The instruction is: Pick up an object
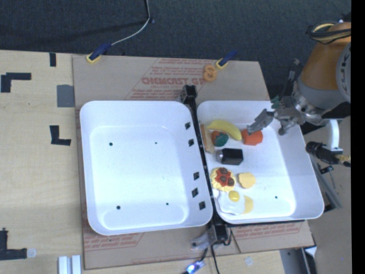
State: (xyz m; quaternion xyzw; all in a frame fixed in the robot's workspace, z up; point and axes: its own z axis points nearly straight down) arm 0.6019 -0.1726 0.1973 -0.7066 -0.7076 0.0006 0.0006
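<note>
My gripper (271, 125) hangs over the upper right part of the right bin (296, 201), its two fingers spread apart and nothing between them, so it is open. An orange-red toy (252, 137) lies in the bin just under the tip of the left finger (260, 120). To its left are a yellow banana (224, 129), a red and green round toy (218, 136) and a black block (231, 156). Lower down lie a yellow and red piece (222, 178), a yellow chunk (246, 180) and a fried egg toy (232, 198).
The left bin (97, 153) adjoins the right one along a black clipped divider (197, 153). An orange ring (210, 72) and blue-yellow clamps (98, 52) sit on the cardboard behind the bins. The right half of the right bin is bare.
</note>
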